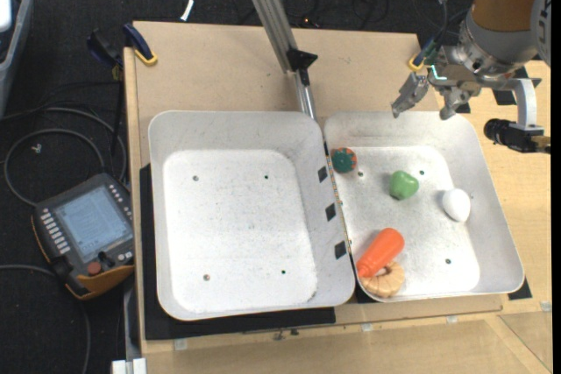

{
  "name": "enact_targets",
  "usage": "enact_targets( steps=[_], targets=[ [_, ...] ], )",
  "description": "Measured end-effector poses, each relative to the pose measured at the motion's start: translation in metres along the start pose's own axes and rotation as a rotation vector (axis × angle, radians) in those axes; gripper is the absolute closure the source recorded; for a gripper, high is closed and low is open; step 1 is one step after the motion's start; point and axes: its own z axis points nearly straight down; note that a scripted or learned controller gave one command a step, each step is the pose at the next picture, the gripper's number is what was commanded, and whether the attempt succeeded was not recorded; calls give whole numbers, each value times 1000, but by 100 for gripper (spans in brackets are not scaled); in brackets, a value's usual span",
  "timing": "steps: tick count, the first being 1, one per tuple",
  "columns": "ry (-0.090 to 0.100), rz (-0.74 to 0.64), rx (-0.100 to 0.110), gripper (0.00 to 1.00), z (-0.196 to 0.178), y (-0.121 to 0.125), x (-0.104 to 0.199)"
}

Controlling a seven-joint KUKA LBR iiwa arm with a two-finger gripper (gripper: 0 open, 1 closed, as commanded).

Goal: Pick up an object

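Left bin (237,215): shallow white tray on the surface (219,66), nothing lying on its floor.

Right bin (456,276): holds every candidate. From its left wall rightward: a small green-and-red ball (344,159) touching or just beside the divider; an orange carrot-shaped toy (381,250) near the front, its lower end resting against a tan, ring-like piece (387,280) at the front rim; a green rounded toy (403,185) near the middle; a white egg-shaped object (456,205) to its right, apart from it.

End effector (431,97): above the back rim of the right bin, fingers spread wide, nothing between them.

Handling note: the green toy and the white egg stand free of walls and neighbours, so either looks the safest target. Centre the fingers over the chosen piece, descend straight, and close across its narrower width. The ball by the divider leaves little finger room.
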Motion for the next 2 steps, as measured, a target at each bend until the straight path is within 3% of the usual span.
enact_targets(
  steps=[1,2],
  targets=[
    [-1,-1,-3,0,-2,0,0],
    [-1,-2,0,0,43,5,5]
  ],
)
